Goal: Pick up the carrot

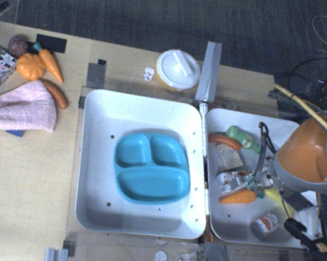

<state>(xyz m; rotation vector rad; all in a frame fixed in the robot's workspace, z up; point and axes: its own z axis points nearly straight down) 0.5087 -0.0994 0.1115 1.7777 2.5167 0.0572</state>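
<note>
An orange carrot (238, 197) with a green stub lies in the right bin (227, 232), near its middle. My gripper (251, 181) hangs low in that bin, just above and to the right of the carrot's thick end and among small clutter. The grey arm with its orange band (308, 156) hides the bin's right part. I cannot see whether the carrot is touched.
The right bin also holds a green bottle (242, 136), a sausage (225, 141), a mesh piece (231, 158), a yellow item (275, 197) and a can (265, 222). A blue divided plate (152, 167) lies in the left bin. A second carrot (52, 64), a pumpkin (30, 66) and a pink cloth (22, 107) lie on the bench's left.
</note>
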